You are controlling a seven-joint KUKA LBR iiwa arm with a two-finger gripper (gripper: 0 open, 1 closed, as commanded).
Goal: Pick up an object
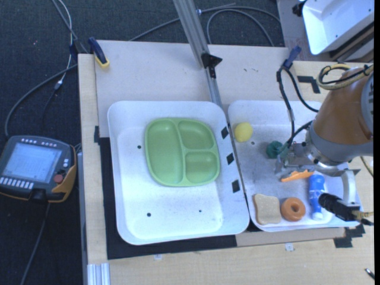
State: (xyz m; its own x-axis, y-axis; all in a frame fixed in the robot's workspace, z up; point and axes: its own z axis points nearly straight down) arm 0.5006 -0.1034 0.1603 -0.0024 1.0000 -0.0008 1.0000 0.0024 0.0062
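One bread slice (267, 209), one donut (293, 209), one blue bottle (316, 193) at 5 o'clock; hand (289, 161) low over one carrot (296, 175), grip unclear. One green tray (181, 151), 9 o'clock.

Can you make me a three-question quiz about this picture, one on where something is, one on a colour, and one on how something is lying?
1. Where is the green tray?
A. left bin
B. right bin
C. on the floor

2. What colour is the ball?
A. red
B. yellow
C. purple

3. How is the blue tube?
A. standing upright
B. hanging from a cable
C. lying flat

Answers: 1 A, the tray rests in the left bin. 2 B, the ball looks yellow. 3 C, the tube lies flat on the right bin floor.
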